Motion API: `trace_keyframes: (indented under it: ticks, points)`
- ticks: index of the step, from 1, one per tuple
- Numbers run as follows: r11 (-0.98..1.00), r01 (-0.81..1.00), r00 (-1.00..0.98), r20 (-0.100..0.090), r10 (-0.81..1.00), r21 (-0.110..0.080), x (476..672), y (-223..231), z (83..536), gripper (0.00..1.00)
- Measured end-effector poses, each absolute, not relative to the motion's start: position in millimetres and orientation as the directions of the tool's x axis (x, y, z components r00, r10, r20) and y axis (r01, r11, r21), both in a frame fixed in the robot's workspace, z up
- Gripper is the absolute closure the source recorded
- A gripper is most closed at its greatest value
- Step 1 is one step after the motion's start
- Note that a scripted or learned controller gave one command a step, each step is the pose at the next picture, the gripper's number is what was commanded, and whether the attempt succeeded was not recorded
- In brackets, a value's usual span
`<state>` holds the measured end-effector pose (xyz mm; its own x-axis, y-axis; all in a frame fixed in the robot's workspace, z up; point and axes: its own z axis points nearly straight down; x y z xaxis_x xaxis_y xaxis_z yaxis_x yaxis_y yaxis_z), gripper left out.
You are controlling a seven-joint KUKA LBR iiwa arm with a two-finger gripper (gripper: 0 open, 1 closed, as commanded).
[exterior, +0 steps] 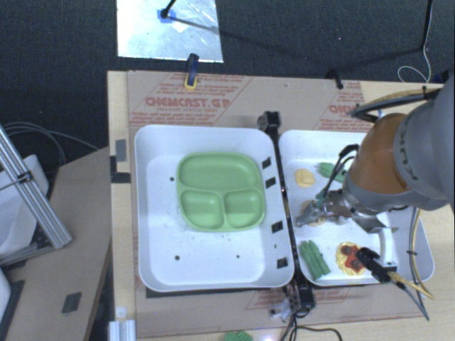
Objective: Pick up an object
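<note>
pincer (311, 215) low in the right white bin (419, 261), between small yellow piece (305, 178) and ridged green piece (313, 258); open or closed: cannot tell. both look light, likely moulded plastic, slippery; green best taken across its narrow width. red-yellow item (348, 257) near front. left bin holds a green divided tray (219, 191). cardboard (206, 98) on bench reads "chemcast gp".

Dark carpet floor (57, 41) w/ a shiny foil sheet (169, 20) (creased) behind bench.
</note>
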<state>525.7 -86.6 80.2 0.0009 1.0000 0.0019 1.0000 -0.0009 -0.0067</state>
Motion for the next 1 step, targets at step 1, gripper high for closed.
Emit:
trace_keyframes:
  ticks: [1]
  points:
    - [-0.001, 1.0, 0.001, -0.003, 1.0, 0.005, 560.6, -130.8, 85.2, 0.0]
